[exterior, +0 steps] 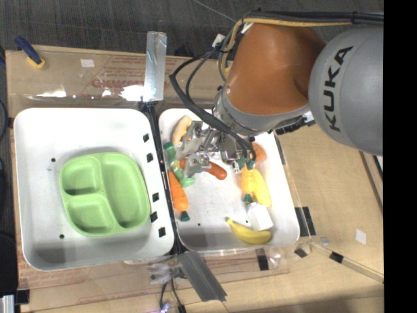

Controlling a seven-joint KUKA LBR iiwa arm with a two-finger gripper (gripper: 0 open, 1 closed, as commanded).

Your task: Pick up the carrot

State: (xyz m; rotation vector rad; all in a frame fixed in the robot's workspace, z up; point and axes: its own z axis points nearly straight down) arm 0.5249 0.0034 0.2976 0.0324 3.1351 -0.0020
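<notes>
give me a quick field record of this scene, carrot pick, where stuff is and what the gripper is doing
left bin: white bin holding a green divided plate
right bin: white bin holding toy food
carrot: carrot lies along the right bin's left wall, green top toward the far end
other items: banana at near edge, corn cob on the right, sausage mid-bin
gripper: gripper low over the far part of the right bin, beside the carrot's top
carrot held: no, it lies on the bin floor
</notes>
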